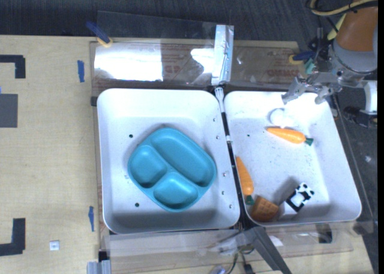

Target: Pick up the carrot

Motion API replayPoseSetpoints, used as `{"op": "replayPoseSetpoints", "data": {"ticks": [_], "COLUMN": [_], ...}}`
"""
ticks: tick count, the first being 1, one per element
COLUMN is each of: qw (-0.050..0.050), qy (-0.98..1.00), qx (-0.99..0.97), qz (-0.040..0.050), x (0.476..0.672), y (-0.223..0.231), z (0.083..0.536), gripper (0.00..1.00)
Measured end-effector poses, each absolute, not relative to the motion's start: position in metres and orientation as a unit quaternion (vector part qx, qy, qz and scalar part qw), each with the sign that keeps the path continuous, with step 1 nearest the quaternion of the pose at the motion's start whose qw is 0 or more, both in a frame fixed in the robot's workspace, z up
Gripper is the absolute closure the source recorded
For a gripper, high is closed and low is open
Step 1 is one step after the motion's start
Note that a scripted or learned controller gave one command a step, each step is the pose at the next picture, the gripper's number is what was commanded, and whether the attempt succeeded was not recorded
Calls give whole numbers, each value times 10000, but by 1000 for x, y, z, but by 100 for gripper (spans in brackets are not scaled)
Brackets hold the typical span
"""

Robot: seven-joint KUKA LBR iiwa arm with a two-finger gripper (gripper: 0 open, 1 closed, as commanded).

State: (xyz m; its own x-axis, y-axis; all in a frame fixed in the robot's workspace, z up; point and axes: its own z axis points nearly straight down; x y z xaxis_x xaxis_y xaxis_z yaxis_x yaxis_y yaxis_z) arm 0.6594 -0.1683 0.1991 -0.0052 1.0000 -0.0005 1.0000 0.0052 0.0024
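Note:
An orange carrot (285, 135) with a green stub at its right end lies on its side in the upper middle of the right bin (336, 165). A second orange carrot (244, 177) lies along that bin's left wall, its green end pointing toward the front. My gripper (306, 95) hangs over the bin's back right corner, above and a little right of the first carrot and apart from it. Its fingers are spread open with nothing between them.
The left bin (114, 147) holds a blue divided plate (171, 167). A brown woven-looking object (264, 208) and a black-and-white toy (298, 197) sit at the front of the right bin. Clear plastic sheeting (180, 57) stands behind both bins.

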Motion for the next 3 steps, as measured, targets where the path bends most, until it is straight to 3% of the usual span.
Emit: {"op": "replayPoseSetpoints", "data": {"ticks": [1,2,3], "qw": [59,17,51], "qy": [6885,7215,7212], "qx": [7252,6924,6928], "qz": [56,11,27], "x": [631,574,576], "y": [-175,-158,-159], "z": [94,87,99], "gripper": [0,0,100]}}
